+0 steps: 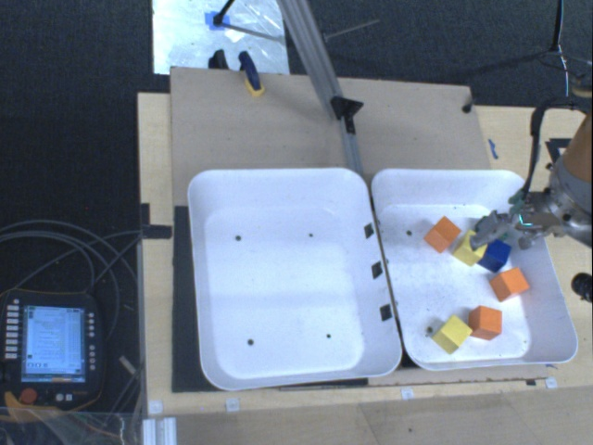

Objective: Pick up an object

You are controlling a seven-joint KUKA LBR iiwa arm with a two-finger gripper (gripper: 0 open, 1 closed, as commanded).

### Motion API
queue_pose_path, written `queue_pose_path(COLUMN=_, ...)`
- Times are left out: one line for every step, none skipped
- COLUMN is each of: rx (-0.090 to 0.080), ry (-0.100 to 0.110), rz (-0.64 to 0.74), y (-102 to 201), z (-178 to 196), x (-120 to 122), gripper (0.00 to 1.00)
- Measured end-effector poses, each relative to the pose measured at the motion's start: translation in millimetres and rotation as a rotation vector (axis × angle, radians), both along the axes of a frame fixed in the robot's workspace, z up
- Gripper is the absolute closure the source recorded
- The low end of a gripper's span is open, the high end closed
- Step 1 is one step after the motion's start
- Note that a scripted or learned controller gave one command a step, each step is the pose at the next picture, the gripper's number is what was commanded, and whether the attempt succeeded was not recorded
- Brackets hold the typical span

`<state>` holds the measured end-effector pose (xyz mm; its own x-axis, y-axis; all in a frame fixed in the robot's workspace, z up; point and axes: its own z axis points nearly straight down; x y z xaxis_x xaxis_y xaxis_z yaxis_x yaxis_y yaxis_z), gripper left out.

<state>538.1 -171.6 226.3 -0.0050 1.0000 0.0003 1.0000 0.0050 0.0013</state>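
The right bin (542, 341) holds several cubes. An orange cube (443, 234) lies at its upper left, with a yellow cube (466, 250) and a blue cube (496, 256) side by side just right of it. Lower down are an orange cube (509, 284), another orange cube (485, 322) and a yellow cube (452, 333). My gripper (497, 227) reaches in from the right and hangs low, right over the upper edge of the yellow and blue pair. Nothing is seen lifted off the bin floor.
The left bin (213, 248) sits beside the right one, and a row of black clips (377, 270) marks the shared wall. A slanted grey pole (315, 54) crosses the board behind the bins. A teach pendant (51, 346) lies at the far left.
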Motion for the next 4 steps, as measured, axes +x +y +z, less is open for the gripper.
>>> queue_pose_path(rx=0.0, ry=-0.001, rz=-0.001, y=-0.1, z=0.2, x=0.1, gripper=0.0)
queue_pose_path(rx=0.0, ry=0.004, rz=-0.003, y=-2.6, z=-62.1, x=0.3, gripper=0.0)
queue_pose_path(rx=0.001, ry=0.005, rz=-0.003, y=-2.4, z=-114.3, x=-0.1, gripper=0.0)
queue_pose_path(rx=-0.001, ry=-0.003, rz=-0.001, y=-3.0, z=-100.1, x=2.1, gripper=1.0)
